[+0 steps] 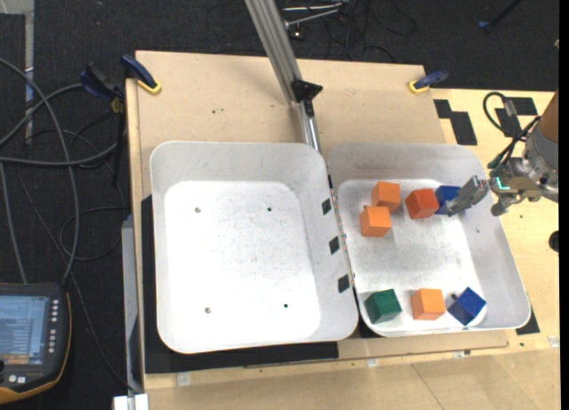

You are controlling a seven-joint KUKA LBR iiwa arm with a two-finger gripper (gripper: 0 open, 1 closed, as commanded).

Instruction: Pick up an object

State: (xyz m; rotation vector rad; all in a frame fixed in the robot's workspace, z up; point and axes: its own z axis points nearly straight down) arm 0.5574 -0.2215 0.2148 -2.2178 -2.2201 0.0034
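Just beside gripper (pixel 468 196): blue cube (pixel 447 195), red-orange cube (pixel 421 203).

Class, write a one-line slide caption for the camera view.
Pincer beside a blue block in the right bin, among orange, green and blue cubes.

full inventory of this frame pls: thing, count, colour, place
orange blocks: 4; two upper left of right bin, a redder one beside them, one at near edge
blue blocks: 2; one by the gripper, one near right corner
green block: 1, near left of right bin
bins: 2, white; left bin, right bin
clamps: 2, blue and yellow, bench's far corners
tablet: 1, floor, lower left
gripper: 1, grey, right bin's far right
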